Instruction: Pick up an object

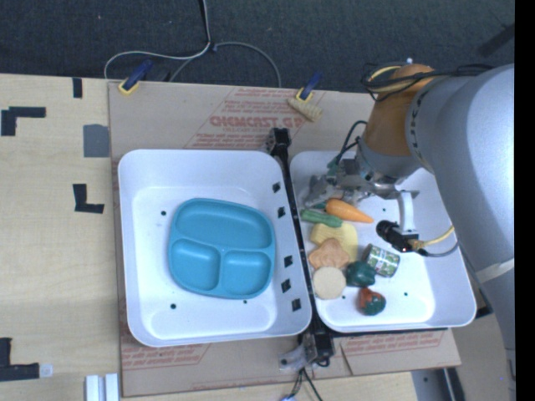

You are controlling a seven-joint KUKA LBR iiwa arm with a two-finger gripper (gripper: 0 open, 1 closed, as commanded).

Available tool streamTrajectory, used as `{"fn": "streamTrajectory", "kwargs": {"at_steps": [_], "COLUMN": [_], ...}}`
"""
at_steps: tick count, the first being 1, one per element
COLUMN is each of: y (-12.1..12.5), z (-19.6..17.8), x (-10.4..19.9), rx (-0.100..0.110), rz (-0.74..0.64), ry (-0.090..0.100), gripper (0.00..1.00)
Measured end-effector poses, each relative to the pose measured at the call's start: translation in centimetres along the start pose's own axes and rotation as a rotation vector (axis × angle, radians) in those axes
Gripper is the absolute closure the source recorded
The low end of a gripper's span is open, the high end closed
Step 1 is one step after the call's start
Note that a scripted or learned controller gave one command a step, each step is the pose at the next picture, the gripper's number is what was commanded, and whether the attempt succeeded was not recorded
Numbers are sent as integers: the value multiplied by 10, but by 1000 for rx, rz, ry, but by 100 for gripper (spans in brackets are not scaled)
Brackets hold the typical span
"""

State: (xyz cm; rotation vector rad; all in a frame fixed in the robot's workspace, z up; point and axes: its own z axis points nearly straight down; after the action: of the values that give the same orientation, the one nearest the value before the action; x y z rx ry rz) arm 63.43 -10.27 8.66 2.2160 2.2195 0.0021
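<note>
My gripper (328, 187) is low over the back left part of the right bin (422, 303), under the arm's orange band. Just in front of it lies an orange carrot (349, 211), with a green pod (321, 218) beside it. Further forward are a yellow piece (337, 234), a peach-coloured piece (326, 254), a round beige disc (328, 283), a dark green item (361, 274), a small can (383, 260) and a red and green item (372, 302). Whether the gripper touches the carrot I cannot tell.
The left bin (142, 182) holds a blue divided plate (221, 247). A black divider (288, 215) runs between the bins. The big grey arm body (476, 165) covers the right bin's far right side. Cables (418, 245) hang near the can.
</note>
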Motion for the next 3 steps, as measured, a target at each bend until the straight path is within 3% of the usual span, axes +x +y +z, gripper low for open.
{"fn": "streamTrajectory", "kwargs": {"at_steps": [1,2,3], "y": [0,0,-23], "z": [-10,-9,-9], "x": [0,0,-22], "rx": [2,2,6], "rz": [0,0,3], "ry": [-1,-1,2], "gripper": [100,0,0]}}
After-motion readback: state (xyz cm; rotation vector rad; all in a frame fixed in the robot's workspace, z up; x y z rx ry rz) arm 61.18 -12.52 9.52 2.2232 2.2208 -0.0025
